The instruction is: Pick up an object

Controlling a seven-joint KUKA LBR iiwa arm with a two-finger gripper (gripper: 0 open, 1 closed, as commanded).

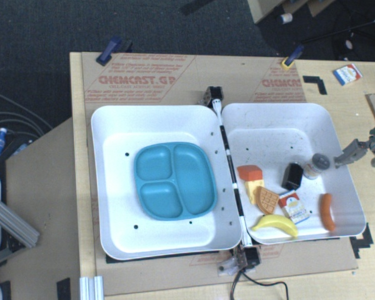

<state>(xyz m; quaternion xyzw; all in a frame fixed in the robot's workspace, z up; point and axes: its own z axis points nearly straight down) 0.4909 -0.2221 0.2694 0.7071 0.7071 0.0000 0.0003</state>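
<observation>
Camera view: gripper (320, 162) enters from right edge, low over right bin's (337, 127) far right side, grey link slanting in behind it. Finger spread: cannot tell, tip too small and blurred. Nothing seen between fingers. Black block (292, 175) just beside tip, to its left. Sausage (327, 212), banana (275, 225), waffle (267, 199), orange block (249, 173) lie nearer front. Blue divided plate (175, 180) sits in left bin (109, 167).

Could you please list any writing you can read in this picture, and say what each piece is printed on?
"CHEMCAST G P": red print on the brown board behind the left bin.
Red print on the same board behind the right bin: partly hidden, unreadable.
Small packet in the right bin: label too small to read.
Blue and white box: too blurred.
</observation>
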